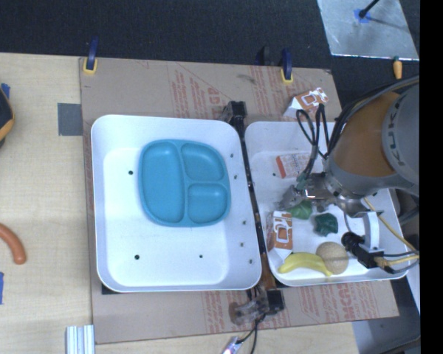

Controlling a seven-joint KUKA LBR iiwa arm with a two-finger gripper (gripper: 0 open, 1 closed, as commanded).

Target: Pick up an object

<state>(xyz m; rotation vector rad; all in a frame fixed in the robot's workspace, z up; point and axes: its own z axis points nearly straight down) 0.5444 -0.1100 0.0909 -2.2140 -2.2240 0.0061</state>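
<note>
two bins (103, 198), one tray (183, 181), one banana (304, 265)

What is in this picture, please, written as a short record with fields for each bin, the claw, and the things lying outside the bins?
left bin: holds a blue divided plate
right bin: holds a banana, a tan round thing, two green things and two snack packets
claw: low in the right bin, beside the lighter green thing
outside the bins: a sausage on the bench at the left; a snack packet behind the right bin
</note>
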